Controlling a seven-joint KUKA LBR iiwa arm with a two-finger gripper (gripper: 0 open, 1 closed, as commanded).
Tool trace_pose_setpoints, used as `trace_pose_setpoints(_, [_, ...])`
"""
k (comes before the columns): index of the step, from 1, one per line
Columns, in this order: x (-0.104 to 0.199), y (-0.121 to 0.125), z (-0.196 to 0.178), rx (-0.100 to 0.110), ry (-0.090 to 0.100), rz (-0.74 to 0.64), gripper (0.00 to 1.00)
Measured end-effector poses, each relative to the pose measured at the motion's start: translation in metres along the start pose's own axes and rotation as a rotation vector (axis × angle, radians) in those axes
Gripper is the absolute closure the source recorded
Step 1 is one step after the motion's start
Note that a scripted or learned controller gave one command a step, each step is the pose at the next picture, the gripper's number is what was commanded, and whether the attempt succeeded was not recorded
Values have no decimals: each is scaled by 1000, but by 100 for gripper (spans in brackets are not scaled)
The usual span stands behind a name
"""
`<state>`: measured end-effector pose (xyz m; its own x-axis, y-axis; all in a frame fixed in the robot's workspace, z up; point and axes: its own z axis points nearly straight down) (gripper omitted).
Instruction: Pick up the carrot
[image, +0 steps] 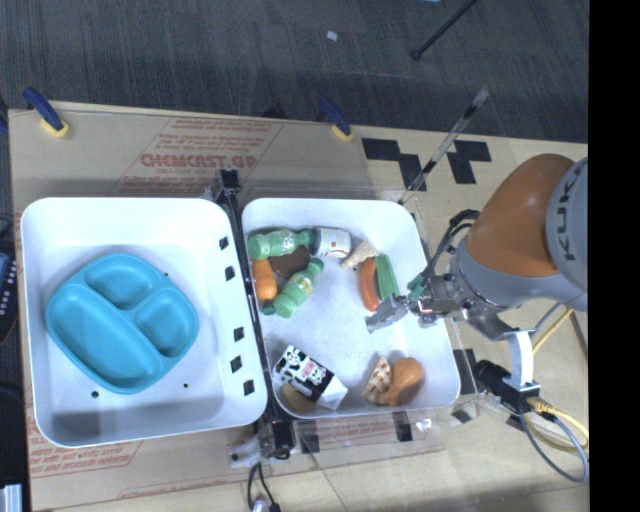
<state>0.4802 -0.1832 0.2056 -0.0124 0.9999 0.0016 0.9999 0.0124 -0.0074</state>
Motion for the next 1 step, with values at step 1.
trace_pose_setpoints(1, [-2,60,114,-4,-2,22,0])
